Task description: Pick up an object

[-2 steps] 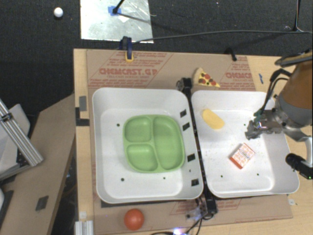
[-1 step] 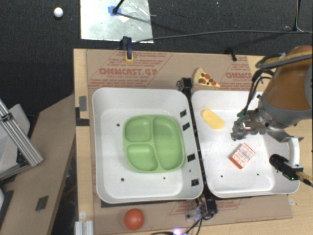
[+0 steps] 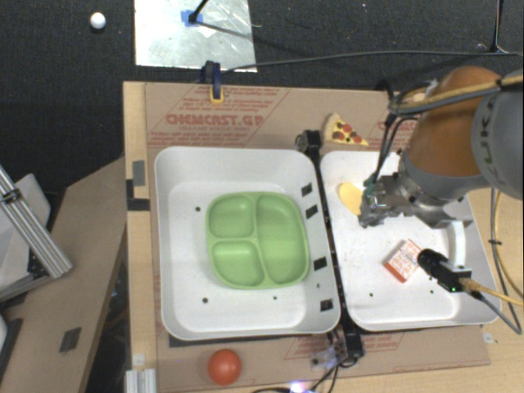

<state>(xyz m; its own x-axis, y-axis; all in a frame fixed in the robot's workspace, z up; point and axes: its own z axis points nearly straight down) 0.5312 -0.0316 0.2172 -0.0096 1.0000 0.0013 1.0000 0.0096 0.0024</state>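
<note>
- The grey arm (image 3: pixel 483 137) reaches in from the desk's right edge, its orange band bulging above the wrist.
- The wrist angles down and leftward.
- The gripper (image 3: pixel 372 207) hangs low near the desk's right half, fingers hidden.

Flat pale-yellow rounded piece (image 3: pixel 350 196) lies on the floor of the right-hand white bin, just left of the gripper (image 3: pixel 372 211) and partly tucked under it. Small orange-and-white rectangular packet (image 3: pixel 403 260) lies flat, tilted, below and right of the gripper, close but apart from it.
</note>
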